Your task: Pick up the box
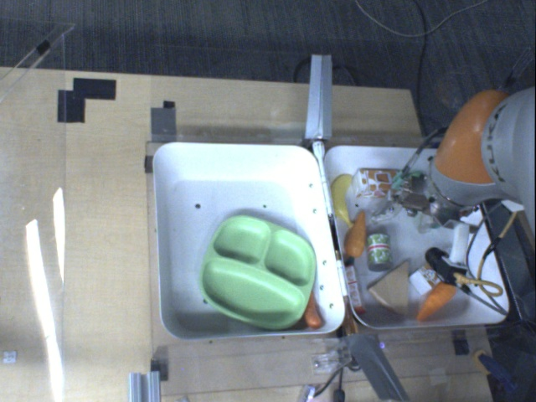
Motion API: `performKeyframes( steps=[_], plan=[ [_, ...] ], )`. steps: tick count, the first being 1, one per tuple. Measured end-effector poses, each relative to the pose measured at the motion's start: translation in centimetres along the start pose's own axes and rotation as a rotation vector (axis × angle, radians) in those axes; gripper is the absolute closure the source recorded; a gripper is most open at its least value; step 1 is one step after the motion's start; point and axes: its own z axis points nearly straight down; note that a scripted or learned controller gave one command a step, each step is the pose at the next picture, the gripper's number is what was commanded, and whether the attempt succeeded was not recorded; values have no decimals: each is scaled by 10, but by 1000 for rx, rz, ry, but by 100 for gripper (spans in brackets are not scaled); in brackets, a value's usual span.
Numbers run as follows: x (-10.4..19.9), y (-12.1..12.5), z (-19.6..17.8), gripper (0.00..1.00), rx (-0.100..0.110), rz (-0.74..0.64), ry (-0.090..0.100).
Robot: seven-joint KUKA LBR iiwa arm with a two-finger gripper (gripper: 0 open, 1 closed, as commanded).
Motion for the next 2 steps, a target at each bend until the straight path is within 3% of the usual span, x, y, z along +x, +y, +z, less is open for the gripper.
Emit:
performKeyframes(
  steps=[1,2],
  plan=[
    [-43,-56,11,0,5,-88,-3],
    [-52,8,-5,0,10,30,-4]
  ],
)
